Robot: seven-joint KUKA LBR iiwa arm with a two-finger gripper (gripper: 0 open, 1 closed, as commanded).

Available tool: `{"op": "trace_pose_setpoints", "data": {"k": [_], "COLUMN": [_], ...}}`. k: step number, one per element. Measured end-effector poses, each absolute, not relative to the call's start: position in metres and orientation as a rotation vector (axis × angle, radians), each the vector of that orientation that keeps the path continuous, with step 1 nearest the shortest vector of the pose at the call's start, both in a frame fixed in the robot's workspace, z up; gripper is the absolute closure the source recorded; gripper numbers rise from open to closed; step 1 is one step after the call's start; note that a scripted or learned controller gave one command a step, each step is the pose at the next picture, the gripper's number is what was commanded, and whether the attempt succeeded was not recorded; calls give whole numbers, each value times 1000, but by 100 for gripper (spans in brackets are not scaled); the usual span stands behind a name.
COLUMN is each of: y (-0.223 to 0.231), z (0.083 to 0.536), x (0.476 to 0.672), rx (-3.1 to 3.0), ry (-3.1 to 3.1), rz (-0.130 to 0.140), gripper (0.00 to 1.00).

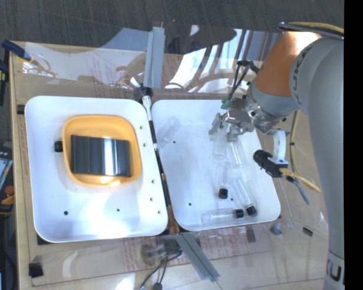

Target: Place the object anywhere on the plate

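Grey arm (317, 119), orange band (284, 59), thin green cable, yellow cabling

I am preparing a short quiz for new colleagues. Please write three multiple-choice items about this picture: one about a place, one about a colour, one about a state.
1. In which bin does the plate lie?
A. the left bin
B. the right bin
C. across both bins

2. What colour is the rim of the plate?
A. blue
B. yellow
C. red

3. How do the clear tubes stand in relation to the plate?
A. one lies on the plate
B. all lie in the right bin, apart from the plate
C. one leans on the plate's rim

Answers:
1. A, since the plate rests inside the left bin.
2. B, since its rounded border is yellow around a dark, shiny middle.
3. B, since the tubes lie in the right bin, below the claw, and the divider separates them from the plate.
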State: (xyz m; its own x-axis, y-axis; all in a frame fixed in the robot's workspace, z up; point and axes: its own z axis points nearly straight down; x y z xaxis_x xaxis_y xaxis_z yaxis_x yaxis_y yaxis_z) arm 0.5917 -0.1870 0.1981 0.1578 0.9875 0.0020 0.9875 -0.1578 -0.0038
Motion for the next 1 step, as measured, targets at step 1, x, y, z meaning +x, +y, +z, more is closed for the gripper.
{"op": "trace_pose_setpoints", "data": {"k": [1], "y": [-187], "z": [198], "x": [592], "rx": [-2387], "ry": [-2036], "rz": [1], "gripper": [0]}}
